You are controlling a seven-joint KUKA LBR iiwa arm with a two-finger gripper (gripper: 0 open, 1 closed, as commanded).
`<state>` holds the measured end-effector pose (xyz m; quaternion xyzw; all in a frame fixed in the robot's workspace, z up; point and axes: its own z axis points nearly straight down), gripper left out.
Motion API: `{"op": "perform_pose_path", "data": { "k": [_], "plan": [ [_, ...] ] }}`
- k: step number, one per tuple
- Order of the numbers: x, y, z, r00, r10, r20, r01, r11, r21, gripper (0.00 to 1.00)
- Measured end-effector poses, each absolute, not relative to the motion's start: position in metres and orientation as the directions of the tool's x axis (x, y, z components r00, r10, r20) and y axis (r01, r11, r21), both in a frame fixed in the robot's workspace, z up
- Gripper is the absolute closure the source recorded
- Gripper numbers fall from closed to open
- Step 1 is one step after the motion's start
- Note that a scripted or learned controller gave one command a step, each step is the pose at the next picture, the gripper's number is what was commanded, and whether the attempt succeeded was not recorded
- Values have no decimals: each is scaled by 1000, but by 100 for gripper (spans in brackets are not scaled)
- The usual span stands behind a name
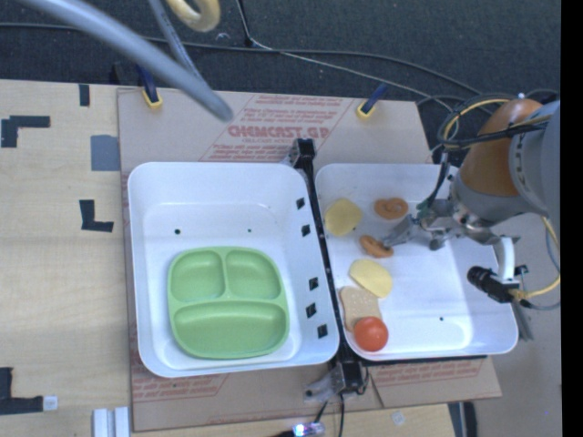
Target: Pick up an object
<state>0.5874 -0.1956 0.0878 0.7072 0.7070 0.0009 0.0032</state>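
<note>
Reaching into the right bin (496, 340) from the right, the gripper (393, 238) hangs low over the bin's upper middle, its tip just beside a small brown, sausage-like piece (375, 246); whether it is spread or pinched together I cannot tell, and nothing shows caught in it. That brown piece looks to be the likeliest target. I judge it a light, hard plastic toy food: stiff, rather smooth, apt to roll or skid on the slick white floor, so it is best taken across its narrow middle. Close around it lie a round brown cookie-like disc (392, 208) above, a pale yellow round (343, 217) to the left, and a yellow chip-shaped piece (371, 278) below; any of these might be nudged as the gripper closes. Farther down sit a tan slice (358, 303) and a red tomato (370, 334) touching it, well out of the way. Beyond the black divider (314, 244), the left bin (150, 271) holds a green compartment plate (228, 301), no hindrance here. Cardboard under both bins covers the desk (55, 271).
</note>
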Motion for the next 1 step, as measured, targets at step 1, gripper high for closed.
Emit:
{"op": "perform_pose_path", "data": {
  "k": [1],
  "plan": [
    [590,-193,101,-2,1000,0,1000,2,12,100]
  ]
}}
